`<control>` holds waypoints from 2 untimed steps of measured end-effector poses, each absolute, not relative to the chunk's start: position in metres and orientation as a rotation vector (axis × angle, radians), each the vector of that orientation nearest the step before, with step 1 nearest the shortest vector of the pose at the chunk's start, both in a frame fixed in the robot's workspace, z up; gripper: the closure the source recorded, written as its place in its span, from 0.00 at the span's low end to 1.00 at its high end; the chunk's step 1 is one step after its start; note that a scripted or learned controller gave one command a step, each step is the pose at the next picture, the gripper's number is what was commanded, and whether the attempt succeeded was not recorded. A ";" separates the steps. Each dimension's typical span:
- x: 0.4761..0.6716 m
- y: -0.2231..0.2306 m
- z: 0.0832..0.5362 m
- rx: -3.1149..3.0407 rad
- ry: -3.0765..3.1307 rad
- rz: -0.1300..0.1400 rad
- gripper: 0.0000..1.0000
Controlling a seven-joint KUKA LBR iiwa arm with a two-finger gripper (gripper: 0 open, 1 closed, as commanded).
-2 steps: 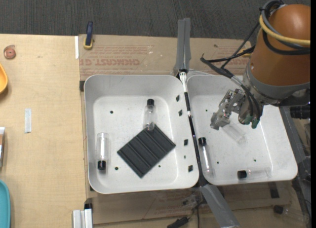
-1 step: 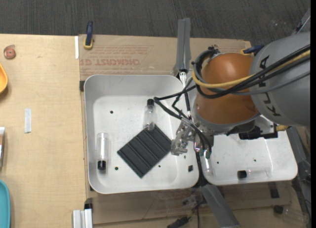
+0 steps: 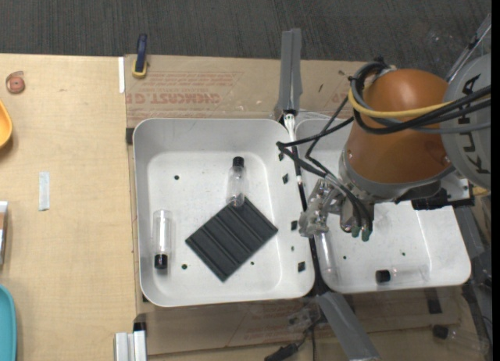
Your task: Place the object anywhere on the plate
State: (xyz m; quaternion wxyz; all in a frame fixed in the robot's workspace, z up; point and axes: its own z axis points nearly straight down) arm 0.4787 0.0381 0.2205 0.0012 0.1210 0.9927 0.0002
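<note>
- Camera view: the hand [image 3: 341, 219] hangs over the right bin's [image 3: 437, 262] left edge; whether it is open or holds anything, I cannot tell.
- The dark ribbed plate [image 3: 232, 238] lies in the left bin [image 3: 148, 195], with one clear vial [image 3: 237, 182] touching its upper corner and another vial [image 3: 161, 239] apart on its left.
- A small capped object [image 3: 383, 276] lies in the right bin, near its front wall.
- Judged best: pick one object, descend squarely, close across its narrow width.

Two shallow white bins stood side by side: the left bin [image 3: 141, 195] and the right bin [image 3: 437, 273], their inner walls nearly touching. Both rested on a brown cardboard sheet [image 3: 195, 90] printed with reddish lettering. A blue clamp [image 3: 141, 45] sat at the sheet's far left corner. A grey metal post [image 3: 291, 70] lay behind the gap between the bins. To the left, the wooden bench [image 3: 70, 133] bore a small pink disc [image 3: 15, 83], a short pale strip [image 3: 44, 191], an orange item [image 3: 4, 126] and a teal item [image 3: 6, 324], both cut by the edge. Dark carpet [image 3: 195, 0] lay beyond.
</note>
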 end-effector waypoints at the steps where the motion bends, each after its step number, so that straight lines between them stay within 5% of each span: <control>1: 0.478 -0.009 0.191 0.312 3.127 0.000 1.00; 2: 0.479 -0.010 0.222 0.172 3.133 0.001 1.00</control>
